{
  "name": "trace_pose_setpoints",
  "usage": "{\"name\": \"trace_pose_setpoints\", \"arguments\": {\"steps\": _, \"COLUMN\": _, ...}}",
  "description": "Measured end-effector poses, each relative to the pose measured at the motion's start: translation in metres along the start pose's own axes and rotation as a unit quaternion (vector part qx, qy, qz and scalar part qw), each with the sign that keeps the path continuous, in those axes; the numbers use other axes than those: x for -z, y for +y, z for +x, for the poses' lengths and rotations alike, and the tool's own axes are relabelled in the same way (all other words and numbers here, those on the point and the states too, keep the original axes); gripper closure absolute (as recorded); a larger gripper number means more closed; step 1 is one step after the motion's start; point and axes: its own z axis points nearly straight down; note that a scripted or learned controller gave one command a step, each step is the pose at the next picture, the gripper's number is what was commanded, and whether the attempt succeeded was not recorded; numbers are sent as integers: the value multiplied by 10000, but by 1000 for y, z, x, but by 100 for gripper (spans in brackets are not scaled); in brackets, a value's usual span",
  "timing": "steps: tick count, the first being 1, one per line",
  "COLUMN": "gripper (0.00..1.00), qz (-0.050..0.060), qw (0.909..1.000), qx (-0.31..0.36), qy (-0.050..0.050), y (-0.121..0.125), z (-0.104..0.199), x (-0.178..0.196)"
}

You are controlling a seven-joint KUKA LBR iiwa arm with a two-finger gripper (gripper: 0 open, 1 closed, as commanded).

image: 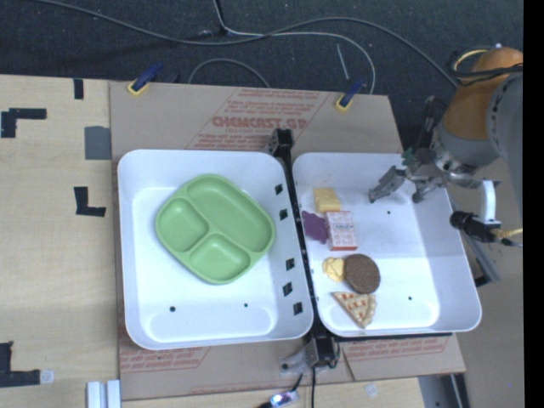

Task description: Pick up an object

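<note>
hovering gripper (401, 187) spread over right bin (442, 262), cookie (362, 273) well apart

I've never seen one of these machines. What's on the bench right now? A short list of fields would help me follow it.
left bin: holds a green divided plate
right bin: holds small toy foods along its left side
toy foods: yellow block, purple piece, red-and-white carton, brown cookie, pizza slice
arm: grey with orange band, reaching in from the right
pincer: open, above the right bin's upper part, holding nothing
nearest food to pincer: yellow block, apart from it
</note>
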Motion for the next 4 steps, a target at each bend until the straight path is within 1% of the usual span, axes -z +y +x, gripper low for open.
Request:
{"name": "trace_pose_setpoints", "arguments": {"steps": 1, "gripper": 0, "qz": -28, "qw": 10000, "qx": 5, "qy": -13, "y": 0, "z": 1, "x": -51}}
{"name": "trace_pose_setpoints", "arguments": {"steps": 2, "gripper": 100, "qz": -48, "qw": 10000, "qx": 9, "qy": -26, "y": 2, "z": 0, "x": -36}}
{"name": "trace_pose_setpoints", "arguments": {"steps": 3, "gripper": 100, "qz": -34, "qw": 10000, "qx": -2, "qy": 1, "y": 4, "z": 3, "x": 6}}
{"name": "trace_pose_setpoints", "arguments": {"steps": 4, "gripper": 100, "qz": -49, "qw": 10000, "qx": 4, "qy": -2, "y": 9, "z": 13, "x": 60}}
